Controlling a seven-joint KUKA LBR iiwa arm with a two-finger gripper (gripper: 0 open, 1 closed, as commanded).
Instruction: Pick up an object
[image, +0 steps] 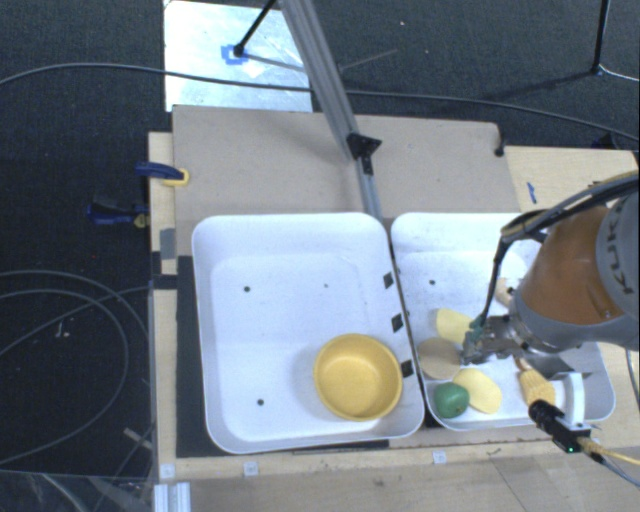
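The arm (575, 285) is reaching into the right bin (440, 245), and its gripper (478, 345) is hanging low over a cluster of small things near the front: a tan disc (437, 358), a yellow piece (452, 323), a green ball (451, 400) and another yellow piece (484, 392). Whether the gripper is released or clenched cannot be told. It is probably working through the descent-and-grasp step; next it needs a firm close and a straight lift. A yellow bowl (358, 376) is sitting in the left bin (230, 300).

Round yellow plastic bowl (358, 376) in left white bin (230, 300); gripper (478, 345) low in right white bin (420, 240) among small yellow and green pieces (451, 400).
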